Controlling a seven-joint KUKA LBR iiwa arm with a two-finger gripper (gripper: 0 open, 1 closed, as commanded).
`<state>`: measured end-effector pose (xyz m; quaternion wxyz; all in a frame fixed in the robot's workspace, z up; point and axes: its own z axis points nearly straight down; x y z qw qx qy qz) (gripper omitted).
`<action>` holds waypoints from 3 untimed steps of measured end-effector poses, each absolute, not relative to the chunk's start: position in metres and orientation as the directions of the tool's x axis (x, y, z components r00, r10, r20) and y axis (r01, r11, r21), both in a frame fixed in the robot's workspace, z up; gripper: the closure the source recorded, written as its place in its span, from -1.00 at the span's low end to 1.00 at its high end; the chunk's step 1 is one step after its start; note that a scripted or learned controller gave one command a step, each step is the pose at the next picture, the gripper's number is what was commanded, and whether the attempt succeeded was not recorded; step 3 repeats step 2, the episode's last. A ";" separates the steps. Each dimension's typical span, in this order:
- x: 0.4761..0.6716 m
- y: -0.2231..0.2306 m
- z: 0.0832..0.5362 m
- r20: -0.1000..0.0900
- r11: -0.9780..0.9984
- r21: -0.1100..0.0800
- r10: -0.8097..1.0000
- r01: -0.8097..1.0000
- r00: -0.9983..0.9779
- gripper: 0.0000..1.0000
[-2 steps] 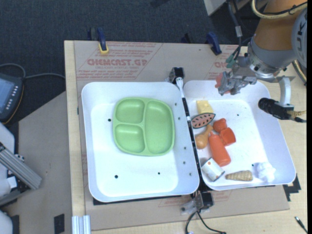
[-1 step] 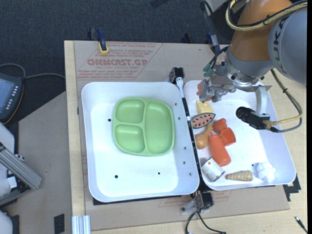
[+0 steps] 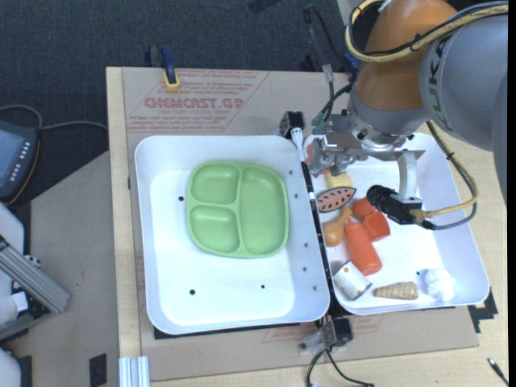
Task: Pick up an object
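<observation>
the hand [image 3: 334,158] hangs low over the far left corner of the right bin [image 3: 459,256]; whether it is spread or pinching anything, i cannot tell. the toys lie just beside it: a watermelon slice [image 3: 334,197] and an orange bottle [image 3: 362,246]. judging by this, the reach-in step; next comes closing on one piece and lifting. the left bin [image 3: 161,240] holds a green plate [image 3: 239,208].

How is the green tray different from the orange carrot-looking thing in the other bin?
The green tray is broad, flat and split into three compartments; the orange carrot is small, narrow and solid. The tray lies by itself in the left bin; the carrot is crowded among other small objects in the right bin. Both look like plastic toys.
</observation>
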<state>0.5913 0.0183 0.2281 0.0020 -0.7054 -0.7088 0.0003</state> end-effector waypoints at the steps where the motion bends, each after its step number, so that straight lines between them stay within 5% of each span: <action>1: 0.578 0.053 0.216 0.001 0.003 -0.004 1.000 1.000 -0.003 1.00; 3: 0.584 0.053 0.216 0.000 0.001 0.001 1.000 1.000 -0.001 1.00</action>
